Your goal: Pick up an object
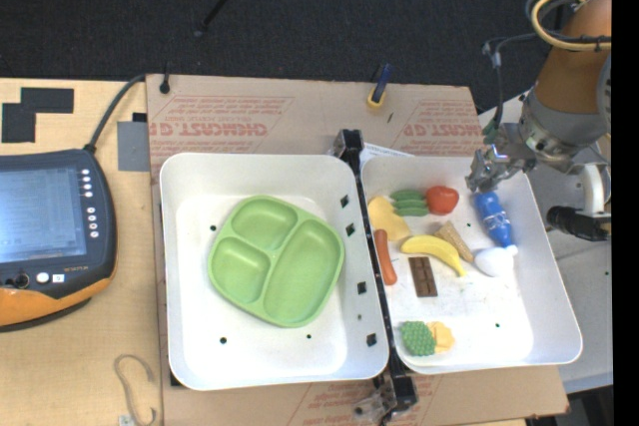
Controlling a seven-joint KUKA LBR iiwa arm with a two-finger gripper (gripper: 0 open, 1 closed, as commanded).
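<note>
My gripper [483, 177] hangs over the right bin's [544, 339] far right part, just above the top end of a blue bottle [495, 217] with a white cap. Left of the bottle lie a red tomato [442, 200], a green pepper [408, 203] and a yellow banana [435, 250]. A brown chocolate bar [423, 275], a sausage [384, 257], a yellow wedge [385, 215] and a tan stick [456, 241] sit mid-bin. Green broccoli [419, 338] with a yellow piece [442, 338] rests near the front edge.
The left bin [190, 344] holds a green divided plate [277, 259]. A black divider clamp [351, 147] sits between the bins. A teach pendant [45, 224] lies at the far left. The arm's orange band [579, 45] rises at the upper right.
</note>
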